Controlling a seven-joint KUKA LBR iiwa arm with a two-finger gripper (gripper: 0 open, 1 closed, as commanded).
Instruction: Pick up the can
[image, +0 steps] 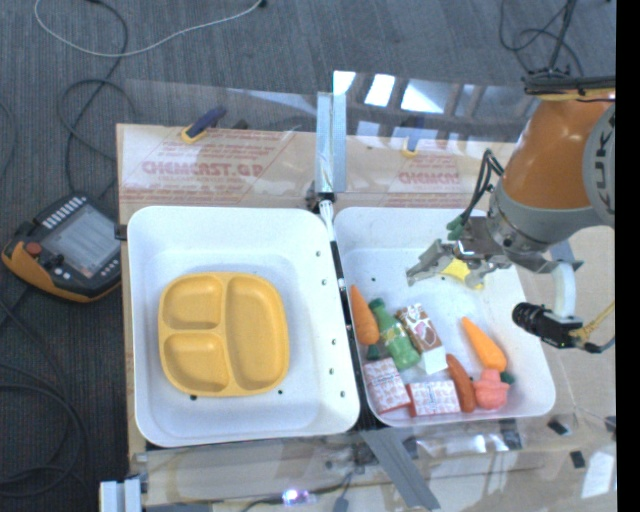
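Two red-and-white patterned cans lie on their sides at the front of the right bin (540, 400), one (385, 385) near the bin's left wall and one (432, 397) just to its right. My gripper (452, 264) hangs over the back middle of that bin, well behind the cans and not touching them. Its fingers (424, 264) stand spread open, with a small yellow object (458, 269) showing between them; I cannot tell whether it is touched.
The right bin also holds three orange carrots (364, 314) (484, 343) (459, 377), a green bottle (398, 343), a small brown-and-white carton (421, 332) and a pink toy (489, 389). A yellow divided plate (225, 332) lies in the left bin (150, 240). A teach pendant (65, 248) rests left of the bench.
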